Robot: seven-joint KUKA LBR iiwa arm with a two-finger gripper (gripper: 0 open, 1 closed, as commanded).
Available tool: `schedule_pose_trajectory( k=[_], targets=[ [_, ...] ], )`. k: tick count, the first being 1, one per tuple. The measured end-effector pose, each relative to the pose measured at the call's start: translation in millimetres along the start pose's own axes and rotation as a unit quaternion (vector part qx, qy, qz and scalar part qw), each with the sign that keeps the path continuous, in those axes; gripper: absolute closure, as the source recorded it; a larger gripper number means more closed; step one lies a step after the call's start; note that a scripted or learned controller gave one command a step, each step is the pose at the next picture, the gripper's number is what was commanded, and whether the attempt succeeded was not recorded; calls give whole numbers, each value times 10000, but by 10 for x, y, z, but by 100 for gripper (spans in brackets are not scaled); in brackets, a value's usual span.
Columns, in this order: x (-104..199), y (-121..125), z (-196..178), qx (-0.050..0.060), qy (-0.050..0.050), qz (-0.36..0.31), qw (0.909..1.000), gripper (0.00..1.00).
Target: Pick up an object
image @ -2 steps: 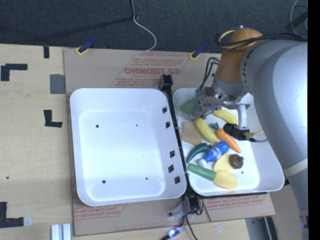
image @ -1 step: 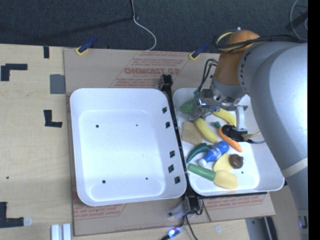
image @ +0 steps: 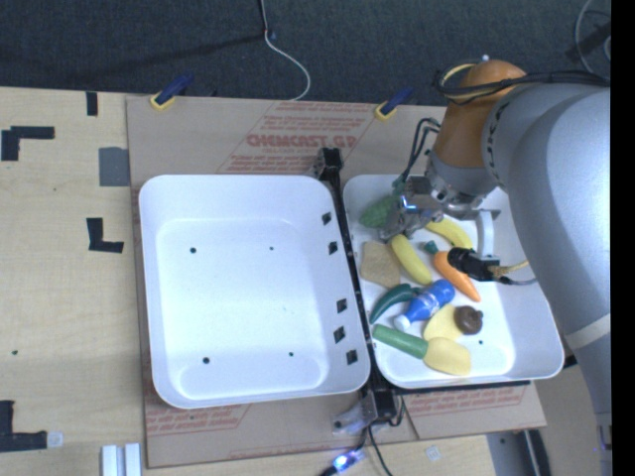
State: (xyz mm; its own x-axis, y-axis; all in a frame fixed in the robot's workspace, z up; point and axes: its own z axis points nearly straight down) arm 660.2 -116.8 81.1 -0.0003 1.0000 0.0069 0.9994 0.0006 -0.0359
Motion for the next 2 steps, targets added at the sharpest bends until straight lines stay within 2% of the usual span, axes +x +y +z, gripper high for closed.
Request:
schedule_pose_trajectory(
  k=[1,2],
  targets=[
    [6,-7,-92,10,-10,-8,10000,100],
    [132,-51,-16,-94,-64,12,9999,100]
  ],
)
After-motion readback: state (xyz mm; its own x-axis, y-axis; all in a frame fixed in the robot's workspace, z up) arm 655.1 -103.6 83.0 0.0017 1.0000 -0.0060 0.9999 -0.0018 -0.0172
